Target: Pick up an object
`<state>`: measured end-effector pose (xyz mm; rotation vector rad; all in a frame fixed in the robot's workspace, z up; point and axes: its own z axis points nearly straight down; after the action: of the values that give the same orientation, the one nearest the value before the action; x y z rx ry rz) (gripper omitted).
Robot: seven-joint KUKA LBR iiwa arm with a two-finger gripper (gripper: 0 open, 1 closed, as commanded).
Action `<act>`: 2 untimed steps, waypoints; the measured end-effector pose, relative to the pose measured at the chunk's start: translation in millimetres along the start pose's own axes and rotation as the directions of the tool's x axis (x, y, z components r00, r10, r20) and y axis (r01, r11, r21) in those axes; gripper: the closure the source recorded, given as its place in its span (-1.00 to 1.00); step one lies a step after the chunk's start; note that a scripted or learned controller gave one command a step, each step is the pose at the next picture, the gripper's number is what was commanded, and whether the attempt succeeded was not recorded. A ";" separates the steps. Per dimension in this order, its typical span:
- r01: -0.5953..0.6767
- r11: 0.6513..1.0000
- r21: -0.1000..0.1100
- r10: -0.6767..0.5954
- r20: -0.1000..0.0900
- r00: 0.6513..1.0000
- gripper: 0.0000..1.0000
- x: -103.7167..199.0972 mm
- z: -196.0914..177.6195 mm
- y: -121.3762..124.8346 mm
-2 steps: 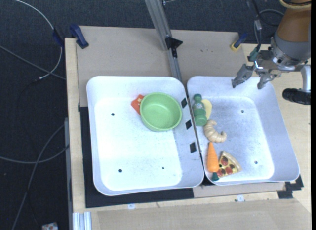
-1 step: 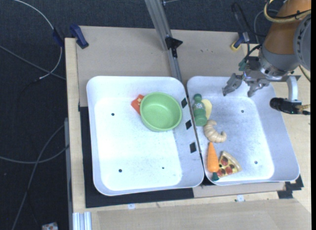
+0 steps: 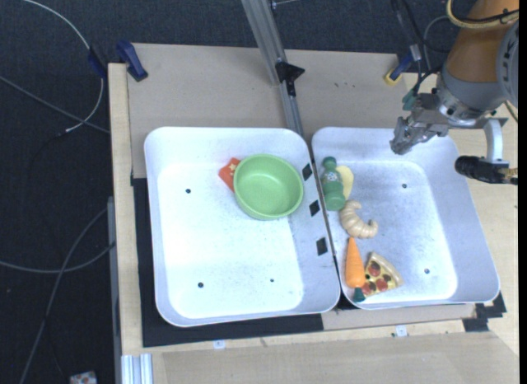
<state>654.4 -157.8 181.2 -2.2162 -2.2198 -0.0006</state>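
The two-finger gripper (image 3: pixel 406 141) hangs over the upper right of the right white bin (image 3: pixel 436 217); its opening cannot be told from here, and it seems to carry nothing. The nearest pickable thing, a green plastic bottle (image 3: pixel 332 184), lies to its lower left along the bin's left wall, long axis running up-down in the frame.
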 end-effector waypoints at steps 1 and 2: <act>0.000 1.000 -0.011 0.000 0.004 1.000 1.00 0.6 -56.7 1.4; -0.001 1.000 0.007 0.001 0.000 1.000 1.00 1.1 -26.2 1.1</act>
<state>655.6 -156.8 207.4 -2.2137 -2.2152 0.0077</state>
